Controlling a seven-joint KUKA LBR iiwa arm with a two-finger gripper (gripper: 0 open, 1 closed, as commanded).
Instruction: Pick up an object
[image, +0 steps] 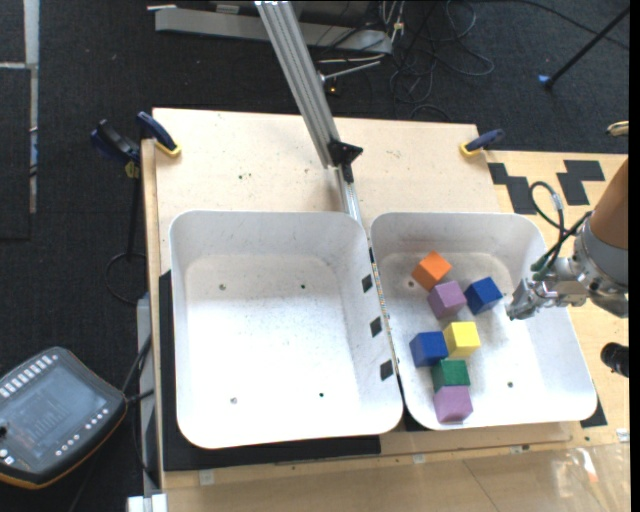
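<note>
Two bins (270, 225) side by side, seven blocks (450, 345) clustered in right bin, pincer (520, 305) just right of them

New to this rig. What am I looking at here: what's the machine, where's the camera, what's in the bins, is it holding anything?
One fixed camera looks down at a slant on a bench with two shallow white bins. The machine is a grey robot arm reaching in from the right; its gripper sits over the right bin, beside the blocks, with nothing visibly held. That bin holds seven small cubes: an orange cube, a purple cube, a blue cube, a yellow cube, a second blue cube, a green cube and a second purple cube. The left bin lies beside it. A handheld control pendant rests at lower left.
</note>
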